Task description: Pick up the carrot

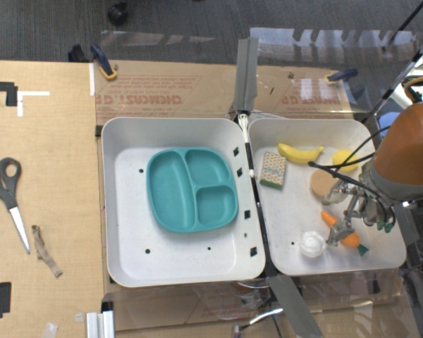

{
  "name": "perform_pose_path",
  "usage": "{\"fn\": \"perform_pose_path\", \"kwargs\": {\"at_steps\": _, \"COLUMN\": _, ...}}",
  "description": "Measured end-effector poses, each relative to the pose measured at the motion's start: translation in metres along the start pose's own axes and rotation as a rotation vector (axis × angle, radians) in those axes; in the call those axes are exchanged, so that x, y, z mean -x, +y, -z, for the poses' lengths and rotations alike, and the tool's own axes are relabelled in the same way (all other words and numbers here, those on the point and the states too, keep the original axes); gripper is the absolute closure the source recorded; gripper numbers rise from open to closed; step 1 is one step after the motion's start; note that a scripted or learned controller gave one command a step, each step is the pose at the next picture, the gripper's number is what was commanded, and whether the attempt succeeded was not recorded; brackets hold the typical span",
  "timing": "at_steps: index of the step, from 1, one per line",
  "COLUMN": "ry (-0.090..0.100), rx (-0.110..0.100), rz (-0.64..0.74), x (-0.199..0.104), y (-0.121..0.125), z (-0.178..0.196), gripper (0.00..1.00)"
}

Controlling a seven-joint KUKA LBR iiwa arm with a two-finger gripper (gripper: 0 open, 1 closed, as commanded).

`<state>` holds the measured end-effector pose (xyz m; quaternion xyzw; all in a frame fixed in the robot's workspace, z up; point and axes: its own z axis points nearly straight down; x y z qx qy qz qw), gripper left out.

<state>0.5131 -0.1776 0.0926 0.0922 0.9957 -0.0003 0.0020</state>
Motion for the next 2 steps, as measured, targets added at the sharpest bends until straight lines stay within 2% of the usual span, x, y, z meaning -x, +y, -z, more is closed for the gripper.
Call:
{"fn": "perform_pose_path", "kwargs": {"at_steps": 1, "ry": -0.004, "rx": -0.001, "rz": 0.004, "x": 0.002, "y": 0.001, "z": 0.01, "gripper": 1.0}}
{"fn": "perform_pose_path", "kwargs": {"at_steps": 2, "ry": 0.001, "rx": 0.0, "rz": -0.335, "x": -0.036, "y": 0.067, "z": 0.088, "gripper": 1.0}}
